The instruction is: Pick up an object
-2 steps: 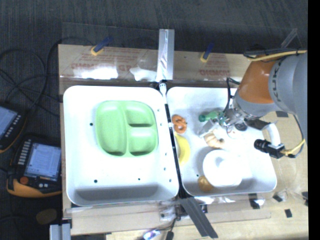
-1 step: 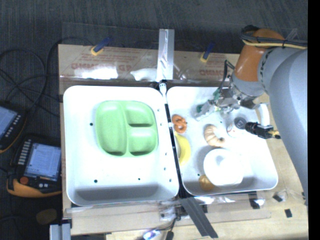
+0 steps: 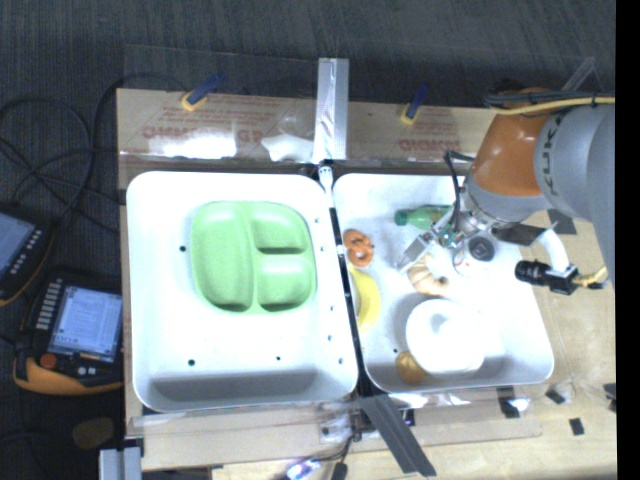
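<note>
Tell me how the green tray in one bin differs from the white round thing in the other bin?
The green tray is pale green, roughly rectangular with rounded corners and split into compartments; the white round object is plain white with no dividers. The tray looks larger. The tray lies alone in the left bin, while the white object sits among small items in the right bin, near the gripper. Both rest flat on a bin floor.
</note>
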Controlling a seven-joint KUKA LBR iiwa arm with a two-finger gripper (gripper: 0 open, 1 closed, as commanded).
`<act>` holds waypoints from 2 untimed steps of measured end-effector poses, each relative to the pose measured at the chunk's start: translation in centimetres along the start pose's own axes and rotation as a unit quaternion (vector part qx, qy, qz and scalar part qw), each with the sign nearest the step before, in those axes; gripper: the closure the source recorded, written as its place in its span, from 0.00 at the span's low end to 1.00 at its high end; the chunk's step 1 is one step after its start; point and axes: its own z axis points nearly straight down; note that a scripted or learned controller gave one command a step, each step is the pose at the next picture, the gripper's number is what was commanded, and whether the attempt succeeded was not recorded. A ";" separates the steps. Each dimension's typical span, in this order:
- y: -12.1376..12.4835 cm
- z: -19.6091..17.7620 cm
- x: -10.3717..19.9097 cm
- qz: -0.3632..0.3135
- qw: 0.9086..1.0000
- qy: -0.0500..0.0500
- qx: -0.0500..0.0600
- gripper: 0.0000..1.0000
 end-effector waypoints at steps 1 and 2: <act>-1.8 -0.1 0.3 -0.022 1.000 -0.001 -0.001 0.00; -1.6 -1.0 0.4 -0.022 1.000 -0.001 -0.004 1.00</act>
